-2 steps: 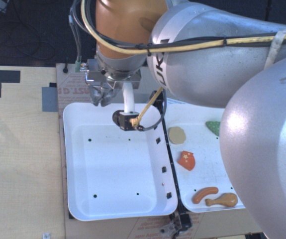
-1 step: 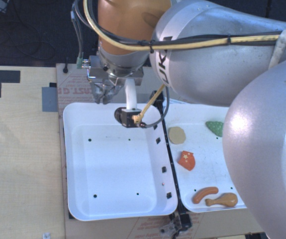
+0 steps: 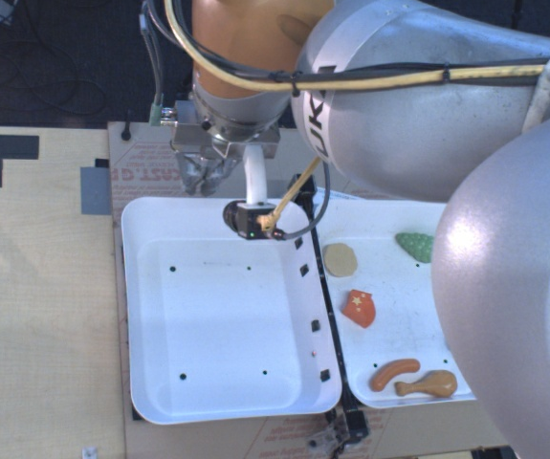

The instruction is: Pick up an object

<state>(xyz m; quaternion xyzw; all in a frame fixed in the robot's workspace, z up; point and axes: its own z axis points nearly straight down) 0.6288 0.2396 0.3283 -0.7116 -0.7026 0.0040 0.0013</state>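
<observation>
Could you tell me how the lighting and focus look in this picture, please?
In the camera view, the grey arm carries bright glare, strongest on its nearest rounded segment, which looks soft and out of focus; the left bin is evenly lit and nearly washed out; the background above the bench is dark; the toy foods in the right bin stay sharp.

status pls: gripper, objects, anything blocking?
Gripper above left bin's far rim, nothing seen in it. Objects all in right bin: tan disc, red piece, green piece, sausage, drumstick. No visible obstruction.
</observation>
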